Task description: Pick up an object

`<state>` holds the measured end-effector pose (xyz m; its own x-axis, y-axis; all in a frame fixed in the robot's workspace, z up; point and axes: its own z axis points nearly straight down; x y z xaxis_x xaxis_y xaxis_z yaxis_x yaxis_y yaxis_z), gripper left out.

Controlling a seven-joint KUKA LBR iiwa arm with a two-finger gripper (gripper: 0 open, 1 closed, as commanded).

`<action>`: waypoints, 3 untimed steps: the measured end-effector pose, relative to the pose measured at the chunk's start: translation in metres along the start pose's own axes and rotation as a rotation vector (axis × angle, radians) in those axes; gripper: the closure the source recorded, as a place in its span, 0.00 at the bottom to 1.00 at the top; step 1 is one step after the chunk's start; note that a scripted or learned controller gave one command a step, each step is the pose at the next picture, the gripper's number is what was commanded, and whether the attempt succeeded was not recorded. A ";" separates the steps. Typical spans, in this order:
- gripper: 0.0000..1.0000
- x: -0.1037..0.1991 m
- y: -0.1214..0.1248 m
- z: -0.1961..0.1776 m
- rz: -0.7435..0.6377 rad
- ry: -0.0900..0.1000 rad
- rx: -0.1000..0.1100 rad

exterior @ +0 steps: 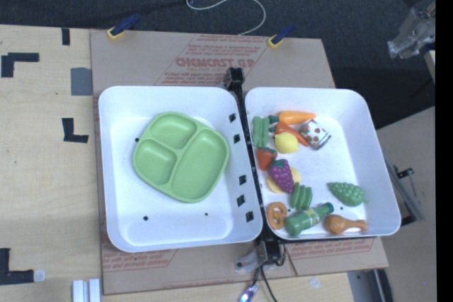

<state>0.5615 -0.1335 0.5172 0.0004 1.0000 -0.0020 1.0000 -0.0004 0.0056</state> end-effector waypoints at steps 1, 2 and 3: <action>1.00 -0.027 -0.057 -0.020 0.002 0.001 0.004; 1.00 -0.090 -0.079 -0.002 0.004 0.000 0.007; 1.00 -0.090 -0.077 -0.019 -0.001 0.000 0.004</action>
<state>0.4842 -0.2236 0.5357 -0.0009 1.0000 -0.0019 1.0000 0.0009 0.0015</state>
